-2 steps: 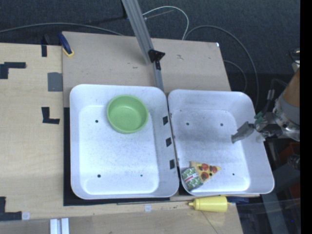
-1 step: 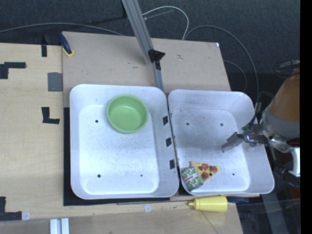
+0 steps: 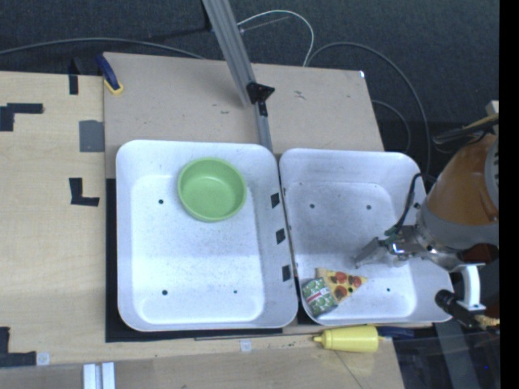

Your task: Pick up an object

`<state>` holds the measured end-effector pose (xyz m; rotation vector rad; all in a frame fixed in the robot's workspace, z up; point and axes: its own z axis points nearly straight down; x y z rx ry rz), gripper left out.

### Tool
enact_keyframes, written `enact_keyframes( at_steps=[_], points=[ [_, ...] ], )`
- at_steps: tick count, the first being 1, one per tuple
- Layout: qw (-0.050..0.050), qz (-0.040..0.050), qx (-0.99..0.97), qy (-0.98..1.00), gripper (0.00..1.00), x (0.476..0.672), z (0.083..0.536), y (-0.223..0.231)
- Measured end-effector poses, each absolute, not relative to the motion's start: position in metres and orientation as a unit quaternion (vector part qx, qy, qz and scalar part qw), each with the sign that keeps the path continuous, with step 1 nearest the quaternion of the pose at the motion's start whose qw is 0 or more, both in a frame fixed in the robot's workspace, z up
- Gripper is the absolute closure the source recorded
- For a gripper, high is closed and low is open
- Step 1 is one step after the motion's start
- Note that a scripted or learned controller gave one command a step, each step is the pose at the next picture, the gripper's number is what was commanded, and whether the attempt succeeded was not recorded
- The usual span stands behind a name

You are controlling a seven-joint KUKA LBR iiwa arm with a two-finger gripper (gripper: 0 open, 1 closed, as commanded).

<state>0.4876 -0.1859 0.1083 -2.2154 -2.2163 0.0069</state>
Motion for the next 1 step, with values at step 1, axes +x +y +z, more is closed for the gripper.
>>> enact_keyframes(
  at_steps=[1],
  points=[
    [0.002,0.0007,-0.706,-0.708,1.00,0.4893,0.1217,-0.1856]
  ],
)
